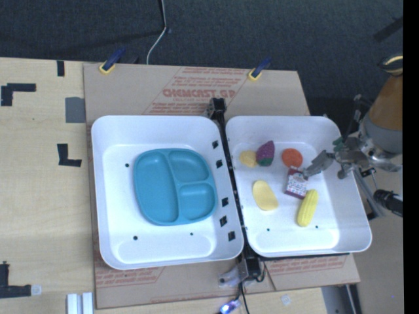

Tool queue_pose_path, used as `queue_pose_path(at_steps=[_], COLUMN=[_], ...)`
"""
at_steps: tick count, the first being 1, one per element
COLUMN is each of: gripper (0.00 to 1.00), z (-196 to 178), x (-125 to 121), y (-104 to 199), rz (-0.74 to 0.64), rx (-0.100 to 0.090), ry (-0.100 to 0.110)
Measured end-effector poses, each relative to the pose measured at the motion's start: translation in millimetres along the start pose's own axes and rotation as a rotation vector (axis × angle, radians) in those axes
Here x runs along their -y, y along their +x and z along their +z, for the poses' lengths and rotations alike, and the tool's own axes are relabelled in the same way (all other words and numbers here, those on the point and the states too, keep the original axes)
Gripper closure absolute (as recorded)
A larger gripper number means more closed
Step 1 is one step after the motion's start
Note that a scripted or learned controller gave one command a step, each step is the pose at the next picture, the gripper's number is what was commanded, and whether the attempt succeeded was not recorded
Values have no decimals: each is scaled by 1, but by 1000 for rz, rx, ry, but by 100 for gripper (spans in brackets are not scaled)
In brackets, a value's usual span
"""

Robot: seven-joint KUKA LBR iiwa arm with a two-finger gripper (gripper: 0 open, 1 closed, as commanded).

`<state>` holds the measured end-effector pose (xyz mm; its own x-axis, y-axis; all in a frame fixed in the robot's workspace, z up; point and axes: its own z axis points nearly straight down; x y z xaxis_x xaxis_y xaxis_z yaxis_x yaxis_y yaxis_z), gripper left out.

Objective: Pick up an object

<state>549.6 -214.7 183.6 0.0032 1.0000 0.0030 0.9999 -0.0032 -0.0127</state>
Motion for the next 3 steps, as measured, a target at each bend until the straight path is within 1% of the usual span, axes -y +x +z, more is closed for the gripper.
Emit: queue_pose_path(at_steps=[1,2,3], gripper=[0,0,0], z=[-6,58,97], x=[-3,-6,-9], y=[0,0,1], rz=[-4,-4,-3], rx=[3,1,0], ry=[-10,-5,-18])
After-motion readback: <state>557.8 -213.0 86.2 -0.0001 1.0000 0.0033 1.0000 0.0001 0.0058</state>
